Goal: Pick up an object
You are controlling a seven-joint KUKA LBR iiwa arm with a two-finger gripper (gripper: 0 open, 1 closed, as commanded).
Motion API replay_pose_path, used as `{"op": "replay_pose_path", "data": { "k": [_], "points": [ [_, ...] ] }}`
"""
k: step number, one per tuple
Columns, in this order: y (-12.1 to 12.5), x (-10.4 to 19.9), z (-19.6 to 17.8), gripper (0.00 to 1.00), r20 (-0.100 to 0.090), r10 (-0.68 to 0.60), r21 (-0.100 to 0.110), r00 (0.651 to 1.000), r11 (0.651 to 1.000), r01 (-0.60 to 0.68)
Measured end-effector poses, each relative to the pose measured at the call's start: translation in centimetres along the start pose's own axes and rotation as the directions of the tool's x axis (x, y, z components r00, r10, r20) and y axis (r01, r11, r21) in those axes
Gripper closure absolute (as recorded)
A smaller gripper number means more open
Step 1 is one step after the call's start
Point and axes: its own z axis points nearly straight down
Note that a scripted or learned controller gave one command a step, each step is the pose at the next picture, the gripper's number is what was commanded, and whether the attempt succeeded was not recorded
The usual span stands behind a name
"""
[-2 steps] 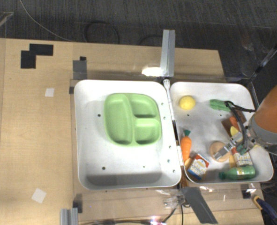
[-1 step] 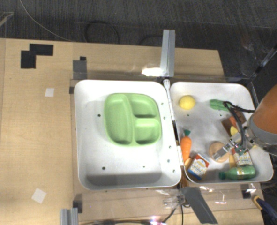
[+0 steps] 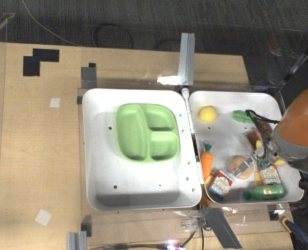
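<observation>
My gripper [image 3: 256, 159] reaches into the right bin [image 3: 225, 102] from the right, under the orange-banded wrist [image 3: 300, 120]. It hovers low beside a tan rounded object [image 3: 237, 164], at that object's right edge. A small bottle with a label [image 3: 269, 175] lies just right of the gripper, and a green bottle [image 3: 263, 193] lies along the front wall. A carrot [image 3: 207, 162] stands near the bin's left wall, with a red and white carton [image 3: 221, 185] in front of it. A yellow lemon [image 3: 208, 114] and a green item [image 3: 242, 116] sit at the back.
The left bin [image 3: 99, 186] holds a green divided plate [image 3: 146, 132]. A metal post [image 3: 186, 59] rises behind the divider between the two bins. The arm covers the right bin's right side.
</observation>
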Motion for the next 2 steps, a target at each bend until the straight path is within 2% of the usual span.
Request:
{"op": "replay_pose_path", "data": {
  "k": [1,2],
  "points": [
    [-1.63,-1.34,-0.03,0.00,-0.008,0.200,-0.004,0.980,0.980,-0.200],
    [-0.85,-1.55,0.11,0.00,-0.007,0.314,0.003,0.949,0.949,-0.314]
  ]
}}
